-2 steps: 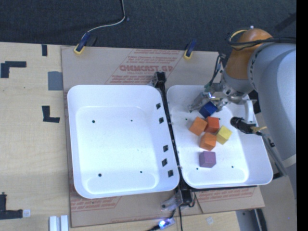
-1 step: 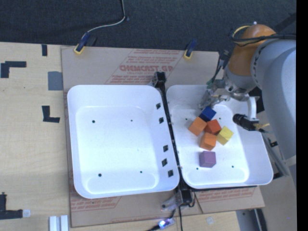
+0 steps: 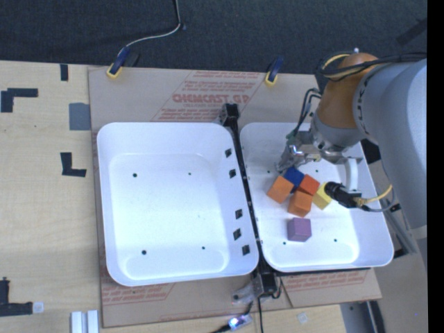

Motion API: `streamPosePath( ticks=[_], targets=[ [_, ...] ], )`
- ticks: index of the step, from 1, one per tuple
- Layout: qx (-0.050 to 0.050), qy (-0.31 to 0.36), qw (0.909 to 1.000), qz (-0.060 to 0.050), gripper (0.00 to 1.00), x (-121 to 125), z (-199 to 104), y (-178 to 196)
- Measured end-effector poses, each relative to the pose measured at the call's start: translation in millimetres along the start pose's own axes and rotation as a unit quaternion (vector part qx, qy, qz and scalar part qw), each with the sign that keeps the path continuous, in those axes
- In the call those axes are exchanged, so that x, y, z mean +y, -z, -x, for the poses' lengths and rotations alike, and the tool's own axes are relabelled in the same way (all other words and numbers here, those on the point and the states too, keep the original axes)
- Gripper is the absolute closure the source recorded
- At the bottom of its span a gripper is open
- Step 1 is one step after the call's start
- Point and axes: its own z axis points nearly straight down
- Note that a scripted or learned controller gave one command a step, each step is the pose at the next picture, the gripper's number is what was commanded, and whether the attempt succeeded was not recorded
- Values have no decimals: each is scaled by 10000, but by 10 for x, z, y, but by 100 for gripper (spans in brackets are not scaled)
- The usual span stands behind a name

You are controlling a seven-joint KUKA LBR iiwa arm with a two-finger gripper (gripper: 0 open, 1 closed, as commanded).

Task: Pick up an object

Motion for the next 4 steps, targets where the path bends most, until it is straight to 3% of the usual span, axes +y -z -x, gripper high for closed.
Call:
streamPosePath(
  ticks=[1, 2, 3, 4],
  targets=[
    [20, -10, 10000, -37, 100, -266, -18, 670],
    [22, 9, 10000, -34, 100, -604, 621, 103],
    [9, 33, 10000, -3, 100, 376, 191, -37],
    [24, 16, 10000, -55, 100, 91, -413, -38]
  ],
)
